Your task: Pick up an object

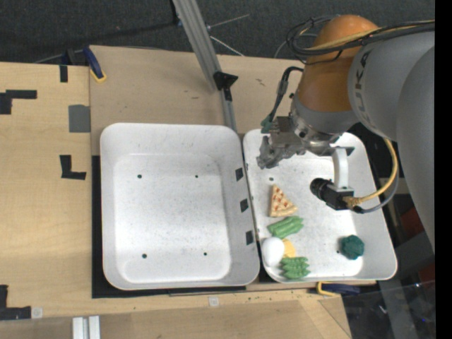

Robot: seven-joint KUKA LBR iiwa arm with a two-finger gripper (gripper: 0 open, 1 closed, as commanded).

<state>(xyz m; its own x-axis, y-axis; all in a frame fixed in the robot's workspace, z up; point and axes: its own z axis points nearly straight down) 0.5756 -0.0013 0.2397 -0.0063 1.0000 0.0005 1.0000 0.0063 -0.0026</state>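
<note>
The arm reaches in from the right so that its tool hangs over the upper left corner of the right bin, near the wall it shares with the left bin; whether the tool is open or closed cannot be told. The things to pick lie loose along that bin's left side: a pizza slice nearest below the tool, then a green pod, a white egg and a green bumpy piece, with a dark green lump apart at the right. The slice looks the likeliest target.
</note>
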